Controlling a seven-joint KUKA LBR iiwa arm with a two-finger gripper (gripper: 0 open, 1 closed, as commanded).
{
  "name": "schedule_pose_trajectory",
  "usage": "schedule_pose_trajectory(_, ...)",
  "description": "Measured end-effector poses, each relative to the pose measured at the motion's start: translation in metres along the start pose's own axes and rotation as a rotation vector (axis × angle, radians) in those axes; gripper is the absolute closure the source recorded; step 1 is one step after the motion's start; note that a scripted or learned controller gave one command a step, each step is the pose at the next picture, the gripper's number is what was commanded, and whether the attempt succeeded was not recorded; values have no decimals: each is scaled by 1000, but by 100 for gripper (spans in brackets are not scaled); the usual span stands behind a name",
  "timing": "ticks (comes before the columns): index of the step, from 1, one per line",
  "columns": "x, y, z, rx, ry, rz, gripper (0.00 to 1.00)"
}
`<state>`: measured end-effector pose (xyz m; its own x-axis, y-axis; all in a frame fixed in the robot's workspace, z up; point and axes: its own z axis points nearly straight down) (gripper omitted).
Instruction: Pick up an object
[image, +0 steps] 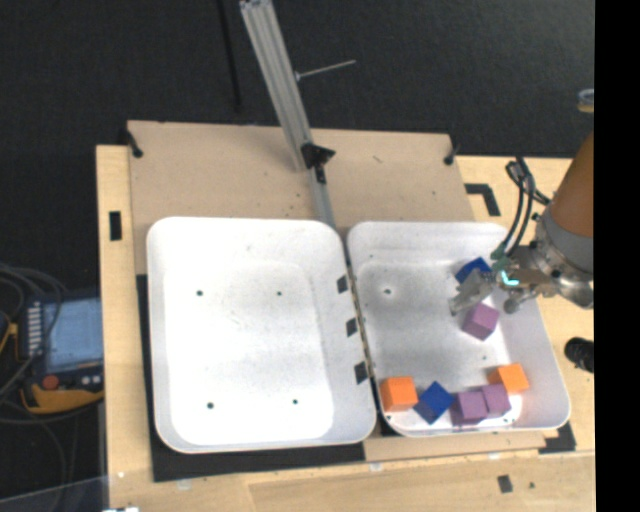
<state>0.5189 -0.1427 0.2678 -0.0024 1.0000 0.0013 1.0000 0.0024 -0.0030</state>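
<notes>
- nearest to us, along the lower edge of the right bin (540, 330), we see a row of blocks. going left to right, we count an orange block (399, 392), a blue block (434, 401), a purple block (469, 407), a second purple block (495, 400) touching it, and a second orange block (513, 377) just above and to the right of that one.
- the left bin (250, 330) is a shallow white tray with rounded corners; we see a few small dark dots on its floor and no blocks in it.
- the right bin sits just beside the left one, their inner rims meeting at a line of small dark clips.
- higher in the right bin we find a tilted purple block (481, 320), and above it a second blue block (473, 270), partly covered by the arm's tooling.
- our count for the right bin: two orange blocks, two blue blocks, three purple blocks, seven in all.
- the gripper (492, 290) reaches in from the right, under the orange band of the arm (575, 215). it hangs between the upper blue block and the tilted purple block, close to both.
- we cannot tell whether the claw is released or clenched, and we cannot tell whether it touches either block.
- outside the bins, a grey metal rail (285, 95) slants down from the top toward the gap between them, and a handheld control unit (65, 345) with cables lies at the far left, off the bench.
</notes>
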Motion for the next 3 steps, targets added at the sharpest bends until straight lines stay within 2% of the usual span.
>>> schedule_pose_trajectory(1, 0, 1, -2, -5, -1, 2, 0)
schedule_pose_trajectory(3, -6, 0, 84, 1, -2, 4, 0)
